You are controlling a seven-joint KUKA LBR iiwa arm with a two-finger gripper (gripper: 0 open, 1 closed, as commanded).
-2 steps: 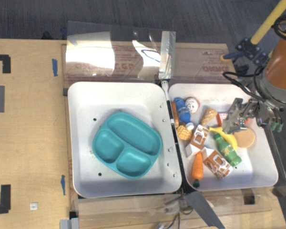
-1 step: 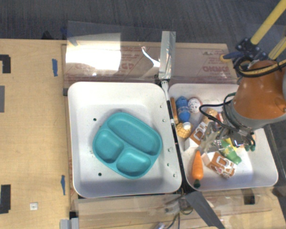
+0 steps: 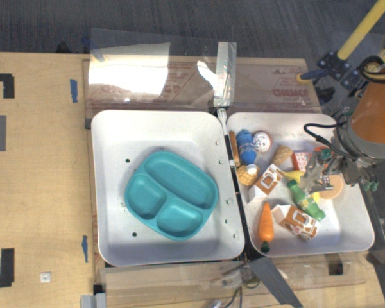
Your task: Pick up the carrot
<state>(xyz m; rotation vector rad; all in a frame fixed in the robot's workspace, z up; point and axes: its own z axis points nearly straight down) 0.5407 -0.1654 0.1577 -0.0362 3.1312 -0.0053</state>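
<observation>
While I watch from the overhead camera, I see two shallow white plastic bins side by side on the wooden bench: the left bin holds a teal plastic divided plate with three compartments, lying at a slant near the bin's middle, with nothing in its compartments. My right bin is crowded with toy food and small packets. Along its left wall I can make out a blue rounded toy, a white ball with a red mark just beside it, and a yellow waffle-textured piece below them. Near the middle lie a tan bread-like lump, a small red block, and an orange-and-white printed carton; a second carton of the same print sits toward the front. A green toy vegetable runs diagonally between them. The orange toy carrot with a dark green top lies near the front of the right bin, roughly upright in the view, tip away from me, just left of the front carton and touching nothing I can be sure of. My grey two-finger gripper hangs over the right side of that bin, well apart from the carrot, above a pale orange disc; I cannot tell how far it is spread, nor whether it has anything.
</observation>
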